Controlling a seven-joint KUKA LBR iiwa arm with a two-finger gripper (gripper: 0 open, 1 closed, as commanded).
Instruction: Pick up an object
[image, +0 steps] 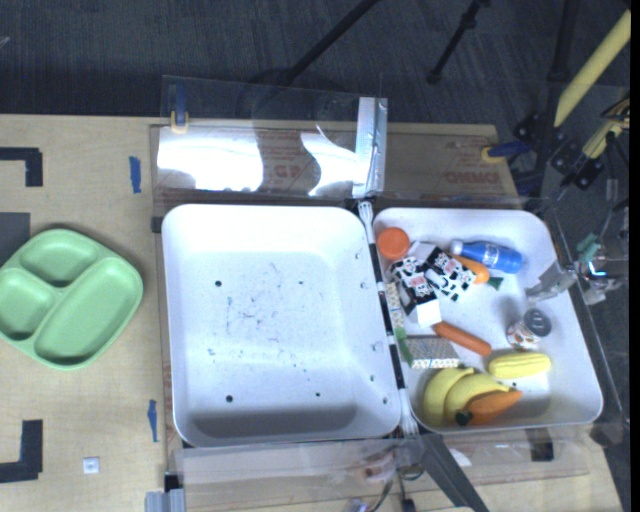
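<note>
Left bin (270, 320), large and white; right bin (570, 400) holding bananas (448, 390), a carrot (462, 337) and a blue bottle (492, 256). The gripper (560, 280) hovers at its right rim, grip state indiscernible; objects lie leftward, the carrot's long axis running diagonally.

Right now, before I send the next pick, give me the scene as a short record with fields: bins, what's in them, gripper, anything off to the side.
left bin: white, faint marks on its floor
right bin: white, holds the toys
near end of right bin: bananas, carrot lying against them
middle: black-and-white blocks, orange stick
far end: blue bottle, orange ball
gripper: at the right bin's right edge, nothing seen between its fingers
left of bins: green divided tray on the bench
</note>
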